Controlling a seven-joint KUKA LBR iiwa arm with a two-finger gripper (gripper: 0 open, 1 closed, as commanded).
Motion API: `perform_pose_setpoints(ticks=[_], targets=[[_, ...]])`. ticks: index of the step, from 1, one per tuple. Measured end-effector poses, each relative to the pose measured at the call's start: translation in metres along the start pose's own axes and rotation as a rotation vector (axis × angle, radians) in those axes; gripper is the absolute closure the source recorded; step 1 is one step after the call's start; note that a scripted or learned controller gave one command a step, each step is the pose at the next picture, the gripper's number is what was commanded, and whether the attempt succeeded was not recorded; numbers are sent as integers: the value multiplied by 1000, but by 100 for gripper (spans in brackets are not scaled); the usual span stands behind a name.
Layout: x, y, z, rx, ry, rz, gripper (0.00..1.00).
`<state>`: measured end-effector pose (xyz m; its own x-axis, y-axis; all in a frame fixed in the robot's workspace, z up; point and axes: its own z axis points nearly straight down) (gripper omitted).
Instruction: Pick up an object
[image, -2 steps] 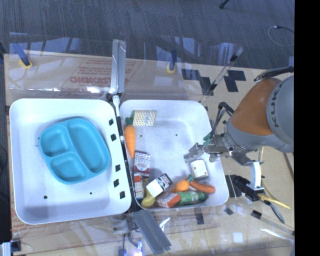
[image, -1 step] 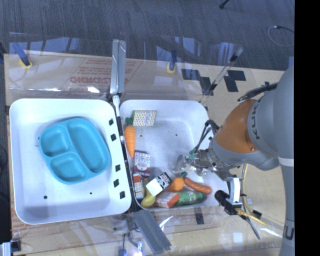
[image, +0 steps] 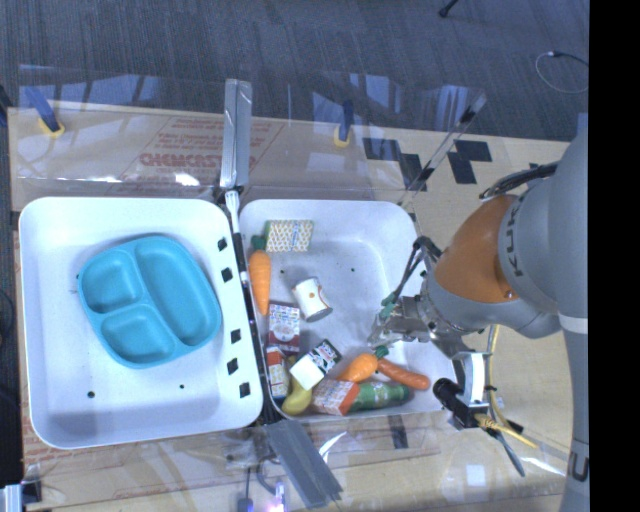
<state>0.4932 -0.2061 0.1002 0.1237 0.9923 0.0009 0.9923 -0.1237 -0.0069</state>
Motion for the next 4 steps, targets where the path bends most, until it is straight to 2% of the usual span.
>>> perform_pose_setpoints(ticks=[1, 2, 3, 4], targets=[[107, -9, -53, -4, -1, -62, 100], [107, -9, -53, -5, -1, -61, 0], [71, -4, -94, -4, 0, 7, 0], [92, 36, -195, -6, -1, -57, 0]])
